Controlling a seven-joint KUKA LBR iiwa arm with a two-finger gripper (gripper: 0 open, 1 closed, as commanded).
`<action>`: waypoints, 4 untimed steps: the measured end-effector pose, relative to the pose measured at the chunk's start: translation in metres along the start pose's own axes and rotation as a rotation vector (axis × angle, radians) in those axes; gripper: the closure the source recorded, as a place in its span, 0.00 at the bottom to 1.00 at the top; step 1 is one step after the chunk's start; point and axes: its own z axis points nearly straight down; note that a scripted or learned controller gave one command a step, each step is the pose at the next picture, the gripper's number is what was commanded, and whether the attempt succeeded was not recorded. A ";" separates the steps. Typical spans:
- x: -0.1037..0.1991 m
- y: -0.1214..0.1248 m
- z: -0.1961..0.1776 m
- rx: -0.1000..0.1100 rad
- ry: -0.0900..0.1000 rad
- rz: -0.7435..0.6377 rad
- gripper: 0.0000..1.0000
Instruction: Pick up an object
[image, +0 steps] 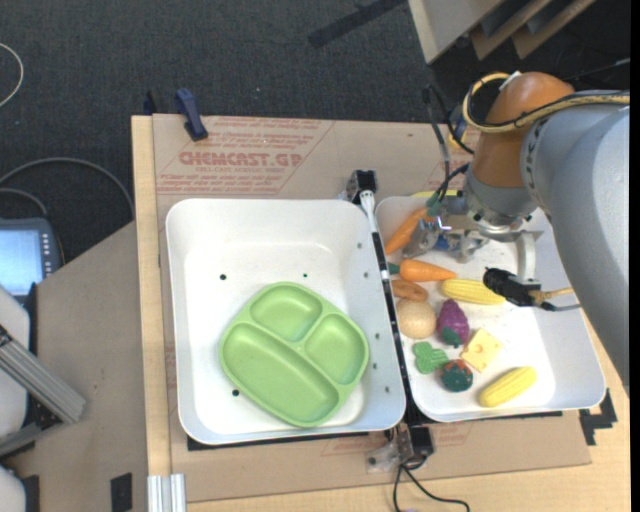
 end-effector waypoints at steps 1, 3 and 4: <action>0.003 0.000 -0.001 0.000 0.001 0.002 0.00; 0.005 0.000 -0.001 0.000 0.002 0.000 0.00; 0.005 0.000 -0.001 0.000 0.003 0.001 0.00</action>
